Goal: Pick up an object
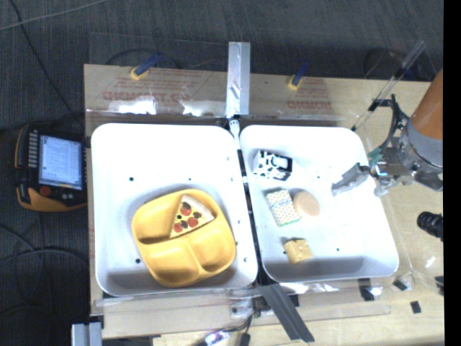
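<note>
Objects for pick sit in right bin (pixel 374 215): black-and-white patterned item (pixel 272 163) at top, patterned packet (pixel 282 206) touching tan round piece (pixel 307 203), yellow-brown chunk (pixel 297 250) below. I read no legible lettering on any. Gripper (pixel 349 181) over bin's right edge, nothing held; finger spread cannot be judged. Left bin (pixel 115 193): yellow divided plate (pixel 185 245), pizza slice (pixel 191 214) in its upper compartment.

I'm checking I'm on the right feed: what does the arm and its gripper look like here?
The arm shows an orange band above a grey wrist section. Its gripper is light grey metal, with thin dark cables or rods running up from it at the right bin's edge.
</note>
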Controlling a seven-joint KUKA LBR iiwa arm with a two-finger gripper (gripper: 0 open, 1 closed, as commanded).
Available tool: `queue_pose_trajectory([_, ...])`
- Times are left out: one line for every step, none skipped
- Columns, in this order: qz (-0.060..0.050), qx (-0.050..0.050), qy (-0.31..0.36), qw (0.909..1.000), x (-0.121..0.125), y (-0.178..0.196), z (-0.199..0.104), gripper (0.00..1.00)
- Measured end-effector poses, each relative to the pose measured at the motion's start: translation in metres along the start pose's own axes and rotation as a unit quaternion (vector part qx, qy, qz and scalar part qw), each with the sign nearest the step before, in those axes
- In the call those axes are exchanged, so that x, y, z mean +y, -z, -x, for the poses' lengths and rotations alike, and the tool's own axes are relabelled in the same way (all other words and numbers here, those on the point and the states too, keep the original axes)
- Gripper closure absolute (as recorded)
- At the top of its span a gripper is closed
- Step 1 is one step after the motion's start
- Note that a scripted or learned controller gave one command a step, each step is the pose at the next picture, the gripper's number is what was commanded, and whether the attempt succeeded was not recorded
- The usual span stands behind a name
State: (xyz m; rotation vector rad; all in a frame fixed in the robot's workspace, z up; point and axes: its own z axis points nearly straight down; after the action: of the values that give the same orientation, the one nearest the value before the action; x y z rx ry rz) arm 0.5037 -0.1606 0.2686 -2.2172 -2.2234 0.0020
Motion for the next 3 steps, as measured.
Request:
queue_pose_trajectory([-0.001,0.0,-0.033,0.9994,0.011,-0.089,0.009,0.0])
queue_pose_trajectory([0.01,-0.003,0.037,0.9993,0.052,-0.166,-0.012,0.0])
queue_pose_trajectory([0.013,-0.004,0.038,0.9992,0.053,-0.156,-0.012,1.0])
